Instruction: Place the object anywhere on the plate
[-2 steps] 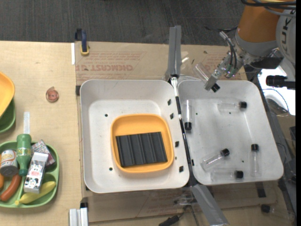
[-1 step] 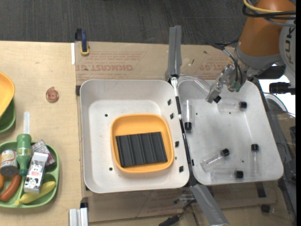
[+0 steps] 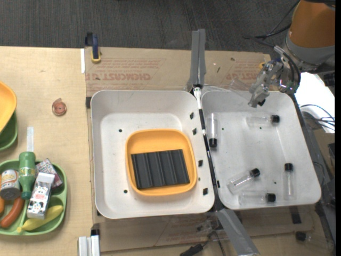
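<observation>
The hand [image 3: 259, 96] hovers over the right bin's [image 3: 303, 137] far edge; whether it is spread or pressed together cannot be told. Clear black-capped vials [image 3: 242, 179] lie loose in that bin, awaiting pickup. The orange plate [image 3: 160, 137], carrying a dark ribbed mat [image 3: 160, 168], sits in the left bin [image 3: 106, 143] as the drop target.

Arm [image 3: 314, 20] cropped; gripper [image 3: 259, 99] blurred

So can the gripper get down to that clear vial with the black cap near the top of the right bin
Probably yes. The gripper hangs over the right bin's upper edge, just above and to the left of the vial. The vial lies alone on the bin floor with nothing over or against it.
</observation>
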Motion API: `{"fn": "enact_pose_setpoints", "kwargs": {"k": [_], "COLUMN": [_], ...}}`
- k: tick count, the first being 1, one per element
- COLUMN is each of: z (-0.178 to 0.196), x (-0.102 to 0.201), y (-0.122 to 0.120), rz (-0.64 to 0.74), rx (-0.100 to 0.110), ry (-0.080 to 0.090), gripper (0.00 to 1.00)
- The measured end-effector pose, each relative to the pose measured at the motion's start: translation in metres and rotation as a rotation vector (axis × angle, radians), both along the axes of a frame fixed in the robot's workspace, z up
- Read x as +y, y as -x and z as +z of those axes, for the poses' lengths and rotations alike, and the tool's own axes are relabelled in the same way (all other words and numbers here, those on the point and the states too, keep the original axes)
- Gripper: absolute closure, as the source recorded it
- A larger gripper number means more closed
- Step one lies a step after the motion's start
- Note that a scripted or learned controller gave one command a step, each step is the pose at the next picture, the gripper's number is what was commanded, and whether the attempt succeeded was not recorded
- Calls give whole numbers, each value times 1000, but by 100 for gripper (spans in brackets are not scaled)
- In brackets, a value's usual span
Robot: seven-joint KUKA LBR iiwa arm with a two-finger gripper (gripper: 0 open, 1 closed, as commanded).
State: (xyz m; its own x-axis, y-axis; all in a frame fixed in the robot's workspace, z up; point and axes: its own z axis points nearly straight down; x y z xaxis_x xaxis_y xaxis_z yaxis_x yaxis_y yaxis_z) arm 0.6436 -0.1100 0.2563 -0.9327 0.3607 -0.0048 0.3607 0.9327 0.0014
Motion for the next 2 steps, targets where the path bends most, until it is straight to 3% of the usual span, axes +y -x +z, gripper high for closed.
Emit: {"fn": "enact_pose_setpoints", "kwargs": {"k": [1, 2], "z": [108, 186], "x": [-94, -112], "y": [2, 35], "rz": [-128, 132], "rx": [0, 0], "ry": [1, 1], "gripper": [100, 100]}}
